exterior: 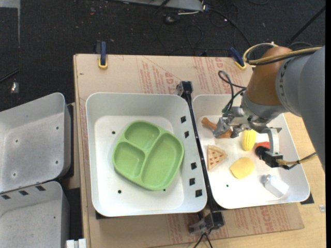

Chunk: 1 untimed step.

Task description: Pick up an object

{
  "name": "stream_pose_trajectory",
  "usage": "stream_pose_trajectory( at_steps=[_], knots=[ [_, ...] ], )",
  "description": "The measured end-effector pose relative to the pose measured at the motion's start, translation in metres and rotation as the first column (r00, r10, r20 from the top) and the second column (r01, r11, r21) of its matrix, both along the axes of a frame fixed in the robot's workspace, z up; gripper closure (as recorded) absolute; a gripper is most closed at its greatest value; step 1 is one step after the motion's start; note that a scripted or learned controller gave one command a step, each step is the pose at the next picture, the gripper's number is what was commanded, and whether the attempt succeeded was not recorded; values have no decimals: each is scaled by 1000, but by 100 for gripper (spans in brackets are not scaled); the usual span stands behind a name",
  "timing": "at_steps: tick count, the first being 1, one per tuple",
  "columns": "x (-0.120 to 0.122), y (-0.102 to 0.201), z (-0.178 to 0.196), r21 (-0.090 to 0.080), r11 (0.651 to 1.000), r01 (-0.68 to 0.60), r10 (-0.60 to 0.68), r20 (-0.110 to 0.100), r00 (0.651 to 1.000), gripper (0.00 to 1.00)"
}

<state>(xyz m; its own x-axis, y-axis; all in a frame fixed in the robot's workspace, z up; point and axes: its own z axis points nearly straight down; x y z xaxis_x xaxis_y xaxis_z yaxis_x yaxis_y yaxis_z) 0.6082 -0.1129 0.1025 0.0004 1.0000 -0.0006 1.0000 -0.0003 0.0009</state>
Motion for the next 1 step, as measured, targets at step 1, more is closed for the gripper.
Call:
stream_pose_trajectory(
  at_steps=[1],
  knots=[
    [-4,-4,61,-1,1000,1,-1,5,1000,100]
  ],
)
